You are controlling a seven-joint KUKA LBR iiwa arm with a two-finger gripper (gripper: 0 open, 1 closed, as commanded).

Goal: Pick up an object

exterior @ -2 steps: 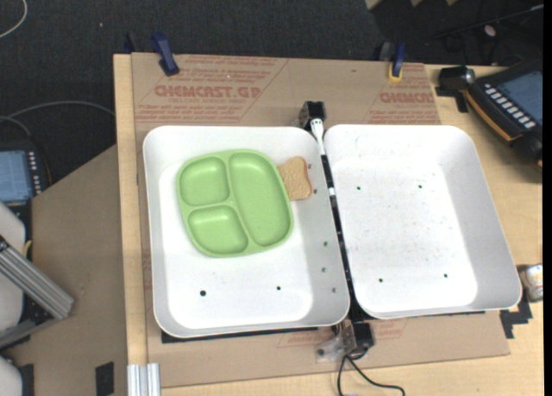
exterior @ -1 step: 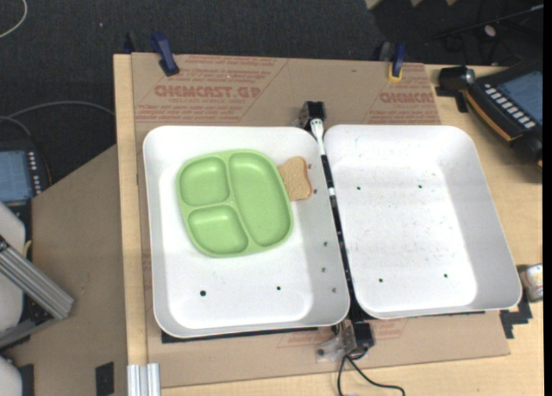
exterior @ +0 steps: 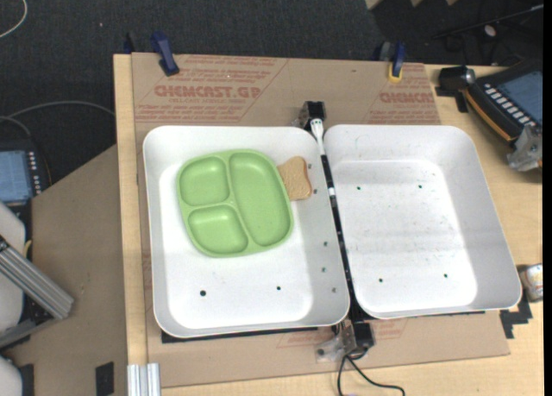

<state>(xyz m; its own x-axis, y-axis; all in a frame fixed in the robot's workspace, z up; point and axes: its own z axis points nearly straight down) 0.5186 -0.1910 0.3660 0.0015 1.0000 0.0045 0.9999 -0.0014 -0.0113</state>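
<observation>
Two white bins sat side by side: the right bin point(exterior: 423, 222) and the left bin point(exterior: 237, 230). Within the left bin lay a green divided plate point(exterior: 235, 203); a tan bread slice point(exterior: 296, 178) touched the plate's right edge.

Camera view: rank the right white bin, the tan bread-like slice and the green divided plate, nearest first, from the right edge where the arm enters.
1. The right white bin, on the right side.
2. The tan bread-like slice, just left of that bin.
3. The green divided plate, farthest left.
</observation>
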